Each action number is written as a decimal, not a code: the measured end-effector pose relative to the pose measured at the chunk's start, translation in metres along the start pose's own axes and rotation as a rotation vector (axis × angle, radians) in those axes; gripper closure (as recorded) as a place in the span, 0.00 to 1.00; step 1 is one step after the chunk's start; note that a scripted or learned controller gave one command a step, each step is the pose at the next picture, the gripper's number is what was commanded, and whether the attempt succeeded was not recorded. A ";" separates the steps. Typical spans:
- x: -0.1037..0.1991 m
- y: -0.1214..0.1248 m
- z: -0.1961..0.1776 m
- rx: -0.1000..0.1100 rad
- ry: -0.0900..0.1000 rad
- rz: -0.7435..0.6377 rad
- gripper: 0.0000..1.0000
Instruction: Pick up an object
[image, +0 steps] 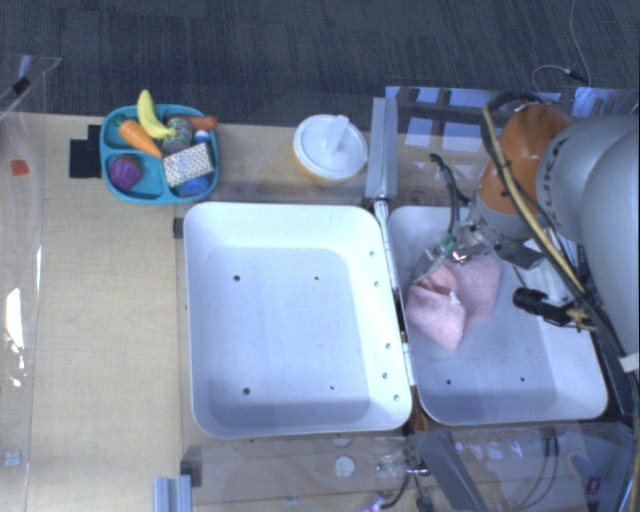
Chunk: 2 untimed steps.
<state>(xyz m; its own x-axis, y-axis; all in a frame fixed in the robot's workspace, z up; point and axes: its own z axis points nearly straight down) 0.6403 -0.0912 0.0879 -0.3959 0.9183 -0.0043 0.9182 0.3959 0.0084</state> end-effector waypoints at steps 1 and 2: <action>-0.001 0.003 -0.014 -0.009 -0.006 -0.004 1.00; -0.001 0.003 -0.014 -0.009 -0.006 -0.005 0.00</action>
